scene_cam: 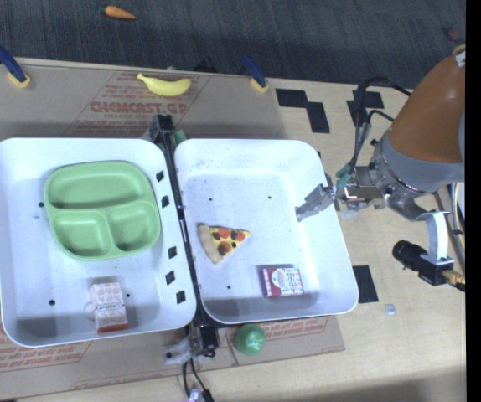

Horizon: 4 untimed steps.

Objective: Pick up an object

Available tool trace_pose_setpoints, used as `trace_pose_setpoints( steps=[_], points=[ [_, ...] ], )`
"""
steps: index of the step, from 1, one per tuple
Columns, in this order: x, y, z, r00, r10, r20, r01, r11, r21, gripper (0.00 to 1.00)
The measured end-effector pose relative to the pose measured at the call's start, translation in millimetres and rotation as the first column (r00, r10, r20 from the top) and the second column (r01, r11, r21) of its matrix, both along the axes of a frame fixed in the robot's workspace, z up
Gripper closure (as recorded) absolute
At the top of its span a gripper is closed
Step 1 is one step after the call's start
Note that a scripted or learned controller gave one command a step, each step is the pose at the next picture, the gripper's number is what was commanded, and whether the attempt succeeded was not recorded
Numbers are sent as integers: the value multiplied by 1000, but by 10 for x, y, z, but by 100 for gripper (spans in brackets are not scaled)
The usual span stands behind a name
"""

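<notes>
The gripper (314, 201) hangs over the right rim of the right bin (224, 153), with bare white floor spread open beside it toward the bin's middle. The pizza slice (222, 241) lies well apart from it, down near the bin's left wall, and a small red box (280, 280) sits by the near rim. Whether the fingers are parted or closed cannot be told at this size.

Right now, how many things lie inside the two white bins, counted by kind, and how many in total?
Green divided tray, left bin: 1
Small food packets: 2, pale one in left bin, red one in right bin
Toy pizza slice, right bin: 1
Total: 4
</notes>
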<state>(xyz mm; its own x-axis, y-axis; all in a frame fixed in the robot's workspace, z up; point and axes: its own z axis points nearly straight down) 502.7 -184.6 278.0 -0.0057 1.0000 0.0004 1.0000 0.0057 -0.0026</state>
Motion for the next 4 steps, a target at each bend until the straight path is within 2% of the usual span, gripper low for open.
trace_pose_setpoints(
  steps=[1, 2, 3, 4],
  points=[
    [-139, -267, -553, 1000, 1, -1, -1, 1000, -1, 0],
    [131, -254, -1657, 1000, 2, -3, -2, 1000, 1, 0],
    [1135, -257, -1239, 1000, 0, 4, 0, 1000, 0, 0],
    [334, -208, -834, 1000, -2, 1, 2, 1000, 0, 0]
  ],
)
